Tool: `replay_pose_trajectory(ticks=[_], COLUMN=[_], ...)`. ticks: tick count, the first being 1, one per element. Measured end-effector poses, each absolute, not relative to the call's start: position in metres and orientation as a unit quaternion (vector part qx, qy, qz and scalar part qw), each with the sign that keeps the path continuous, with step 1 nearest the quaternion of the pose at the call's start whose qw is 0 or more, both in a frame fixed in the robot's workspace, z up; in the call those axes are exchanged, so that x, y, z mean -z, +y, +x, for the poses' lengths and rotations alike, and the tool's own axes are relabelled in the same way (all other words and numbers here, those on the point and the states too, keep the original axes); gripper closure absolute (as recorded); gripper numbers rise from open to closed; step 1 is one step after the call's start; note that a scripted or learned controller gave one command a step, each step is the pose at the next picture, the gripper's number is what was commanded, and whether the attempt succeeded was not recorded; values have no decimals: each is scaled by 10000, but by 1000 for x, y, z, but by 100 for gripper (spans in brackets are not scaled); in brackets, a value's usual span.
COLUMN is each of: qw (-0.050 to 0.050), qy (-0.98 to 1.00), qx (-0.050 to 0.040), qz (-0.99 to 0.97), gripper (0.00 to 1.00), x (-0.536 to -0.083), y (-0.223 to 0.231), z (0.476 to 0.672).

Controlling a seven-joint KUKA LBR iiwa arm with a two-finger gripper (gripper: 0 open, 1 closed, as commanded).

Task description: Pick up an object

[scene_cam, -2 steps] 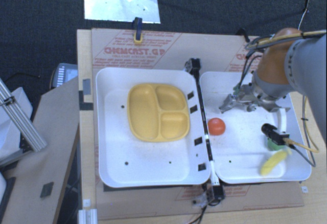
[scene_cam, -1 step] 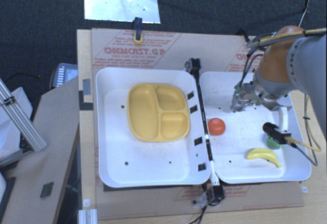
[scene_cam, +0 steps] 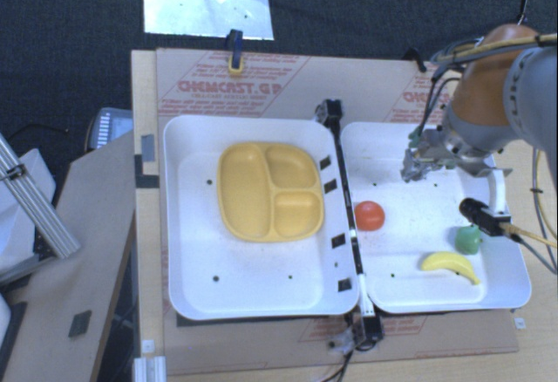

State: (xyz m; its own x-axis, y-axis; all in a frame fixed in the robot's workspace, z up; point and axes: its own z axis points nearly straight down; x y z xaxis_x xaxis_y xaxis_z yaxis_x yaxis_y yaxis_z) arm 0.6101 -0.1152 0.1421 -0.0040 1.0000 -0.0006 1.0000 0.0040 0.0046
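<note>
Over the far half of the bin on the view's right, the arm's gripper (scene_cam: 417, 167) points down at bare white floor, with nothing seen in its grasp. Whether it is open or closed cannot be told from this angle.

The right bin (scene_cam: 410, 236) holds all three likely targets, and none lies beneath the tool. A red tomato-like fruit (scene_cam: 370, 215) sits nearest, close to the black divider (scene_cam: 344, 206) between the bins. A small green fruit (scene_cam: 468, 240) and a yellow banana (scene_cam: 450, 265) rest just beside each other toward the bin's near corner, well apart from the gripper.

The plainest risk is an empty grab: a descent from this spot would likely meet only plastic. A move to the red fruit carries its own hazard, since a round object tends to roll if touched off centre, and the divider beside it leaves little room on that side. The banana lies flat and low, so a shallow close may slip over its curve. A reach for it, or for the green fruit, could knock its neighbour aside.

Across the divider, the left bin (scene_cam: 192, 223) bears a yellow sectioned plate (scene_cam: 268, 191), which looks too broad and flat to pinch from above.
</note>
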Motion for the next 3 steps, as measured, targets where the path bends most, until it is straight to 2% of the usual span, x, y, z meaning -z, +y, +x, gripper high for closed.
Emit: replay_pose_trajectory(ticks=[2, 3], qw=[28, 1], qy=[7094, 7101], qx=[-19, -9], qz=[7048, 7041], gripper=[100, 100], x=[-242, -234], y=[-108, -62], z=[614, 614])
